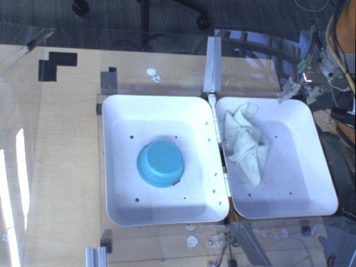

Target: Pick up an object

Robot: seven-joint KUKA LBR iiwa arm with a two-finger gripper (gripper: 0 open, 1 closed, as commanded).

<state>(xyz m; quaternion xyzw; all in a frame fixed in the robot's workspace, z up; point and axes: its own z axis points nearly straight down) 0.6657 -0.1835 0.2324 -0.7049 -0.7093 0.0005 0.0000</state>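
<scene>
1. Two shallow white bins stand side by side on a light wooden bench point(67, 149). The left bin point(117, 204) and the right bin point(311, 199) touch along a narrow middle edge.
2. In the left bin lies a blue bowl point(161, 163). It is turned upside down, so its flat round base faces up. It sits a little left of the middle of that bin, apart from every wall.
3. In the right bin lies a white cloth point(245, 143). It is crumpled and stretched from the far left corner of the bin toward the middle, close beside the wall that the two bins share.
4. The gripper point(297, 88) is at the far right, just beyond the far rim of the right bin, near its far right corner. It is above the rim zone, not inside the bin.
5. The view is too small and blurred there, so I cannot tell if the gripper is wide or narrow. I see no object in it.
6. The cloth is left of the gripper and nearer to the viewer, with bare bin floor between them. The bowl is much further to the left, in the other bin, well apart from the gripper.
7. Behind the bench, on the dark floor, stands the base of an office chair point(142, 1) with wheels.
</scene>
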